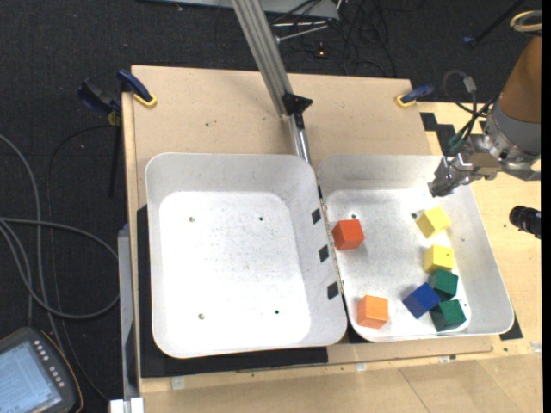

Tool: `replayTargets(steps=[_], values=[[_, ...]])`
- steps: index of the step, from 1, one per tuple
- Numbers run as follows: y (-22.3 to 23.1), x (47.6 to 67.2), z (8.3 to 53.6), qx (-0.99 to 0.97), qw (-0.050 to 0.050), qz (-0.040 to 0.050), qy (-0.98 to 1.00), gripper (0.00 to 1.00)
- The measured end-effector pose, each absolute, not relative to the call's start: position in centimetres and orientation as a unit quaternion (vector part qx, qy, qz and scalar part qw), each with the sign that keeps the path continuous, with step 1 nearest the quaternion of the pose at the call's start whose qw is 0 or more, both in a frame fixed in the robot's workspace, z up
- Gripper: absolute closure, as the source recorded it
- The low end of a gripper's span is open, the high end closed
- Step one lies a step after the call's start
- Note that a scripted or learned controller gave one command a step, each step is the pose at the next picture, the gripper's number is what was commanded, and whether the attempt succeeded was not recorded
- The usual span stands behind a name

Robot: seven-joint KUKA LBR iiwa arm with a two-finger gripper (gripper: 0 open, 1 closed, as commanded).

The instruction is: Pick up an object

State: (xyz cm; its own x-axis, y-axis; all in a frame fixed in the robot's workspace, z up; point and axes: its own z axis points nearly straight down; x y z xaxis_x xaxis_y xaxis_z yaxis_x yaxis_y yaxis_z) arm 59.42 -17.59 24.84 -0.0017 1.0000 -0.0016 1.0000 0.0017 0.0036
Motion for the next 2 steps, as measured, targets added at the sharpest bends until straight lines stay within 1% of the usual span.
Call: replayTargets(steps=[1,2], values=[[-11.9,59.0,23.7,0.704,-0.001,0.0003,0.71,1.0],[-5.9,58.4,24.3,0.704,-0.001,0.0008,0.71,1.0]])
